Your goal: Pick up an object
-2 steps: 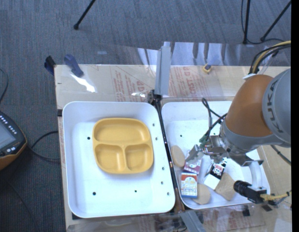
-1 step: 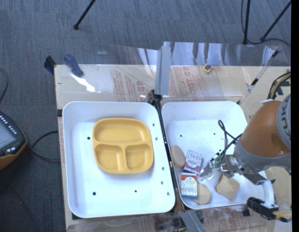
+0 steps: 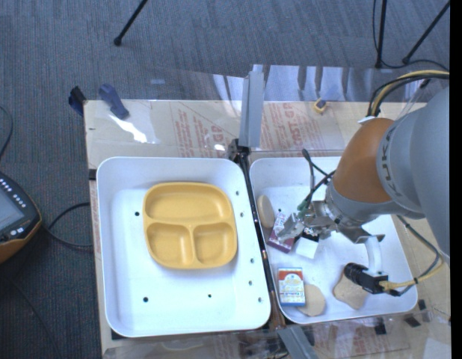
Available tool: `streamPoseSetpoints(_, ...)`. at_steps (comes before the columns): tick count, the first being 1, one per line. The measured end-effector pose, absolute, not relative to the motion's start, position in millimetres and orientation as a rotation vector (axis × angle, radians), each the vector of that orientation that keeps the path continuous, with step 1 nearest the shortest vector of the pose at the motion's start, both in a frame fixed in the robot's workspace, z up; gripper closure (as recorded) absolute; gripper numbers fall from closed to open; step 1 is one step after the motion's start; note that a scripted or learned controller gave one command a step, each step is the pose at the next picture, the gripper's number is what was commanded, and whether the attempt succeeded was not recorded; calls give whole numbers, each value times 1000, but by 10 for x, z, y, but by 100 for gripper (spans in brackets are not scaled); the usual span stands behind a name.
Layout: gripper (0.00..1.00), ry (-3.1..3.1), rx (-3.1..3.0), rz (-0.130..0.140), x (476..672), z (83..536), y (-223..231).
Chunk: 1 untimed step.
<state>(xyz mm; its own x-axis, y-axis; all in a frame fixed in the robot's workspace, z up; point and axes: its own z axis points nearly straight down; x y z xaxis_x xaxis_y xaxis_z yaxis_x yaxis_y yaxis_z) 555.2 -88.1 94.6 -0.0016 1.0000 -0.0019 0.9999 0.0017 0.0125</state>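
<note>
My gripper (image 3: pixel 304 227) hangs low over the left half of the right bin (image 3: pixel 401 239), reaching in from the right. Right beneath and beside it lie a maroon packet (image 3: pixel 280 238) and a small white block (image 3: pixel 306 249). Whether it touches either one is hidden by the wrist. A tan oval piece (image 3: pixel 266 209) lies against the bin's left wall. At the front sit a red, white and blue carton (image 3: pixel 291 286), a round tan disc (image 3: pixel 315 300) and another tan piece (image 3: pixel 351 295).
The left bin (image 3: pixel 119 238) holds a yellow three-compartment plate (image 3: pixel 191 224). A grey upright post (image 3: pixel 252 118) stands behind the divide between the bins. The arm's bulk covers the right bin's back right.
</note>
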Motion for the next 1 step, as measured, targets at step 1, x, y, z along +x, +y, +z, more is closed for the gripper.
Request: streamPoseSetpoints(1,100,2218,2210,13,5560,1050,-879)
